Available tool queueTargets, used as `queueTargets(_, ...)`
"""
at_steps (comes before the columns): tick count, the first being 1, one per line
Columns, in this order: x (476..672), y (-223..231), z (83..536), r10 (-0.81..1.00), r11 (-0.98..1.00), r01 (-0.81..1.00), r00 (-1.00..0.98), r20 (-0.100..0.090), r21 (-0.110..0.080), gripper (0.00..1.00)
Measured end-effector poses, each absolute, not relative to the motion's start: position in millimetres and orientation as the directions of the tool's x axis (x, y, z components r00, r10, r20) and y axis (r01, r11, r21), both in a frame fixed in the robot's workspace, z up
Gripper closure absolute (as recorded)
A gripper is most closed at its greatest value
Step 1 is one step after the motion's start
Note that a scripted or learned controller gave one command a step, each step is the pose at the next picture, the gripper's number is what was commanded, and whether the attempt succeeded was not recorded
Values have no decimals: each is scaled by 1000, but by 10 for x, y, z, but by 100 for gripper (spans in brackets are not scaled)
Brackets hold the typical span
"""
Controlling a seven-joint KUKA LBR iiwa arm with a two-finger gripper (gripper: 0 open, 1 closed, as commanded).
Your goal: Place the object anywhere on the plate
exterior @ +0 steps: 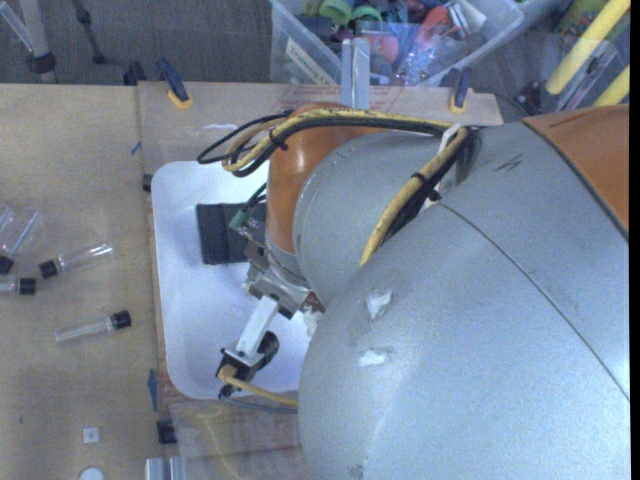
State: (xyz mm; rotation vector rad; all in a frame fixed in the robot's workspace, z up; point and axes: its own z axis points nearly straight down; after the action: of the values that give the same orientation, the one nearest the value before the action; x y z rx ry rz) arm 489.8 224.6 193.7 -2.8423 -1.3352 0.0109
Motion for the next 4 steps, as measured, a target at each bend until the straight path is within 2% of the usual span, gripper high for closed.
queueTargets(1, 4779, 2248, 929, 657, -754, 657, 754, -5, -4, 0)
queueTargets(2, 5082, 1851, 1793, 236, -972, 236, 972, 0, 2, 0)
queueTargets(3, 4841, 2199, 963, 197, -980, 197, 980, 6, 0, 0)
queueTargets(4, 5628, 2251, 2240, 475, -880, 475, 880, -3, 0, 0)
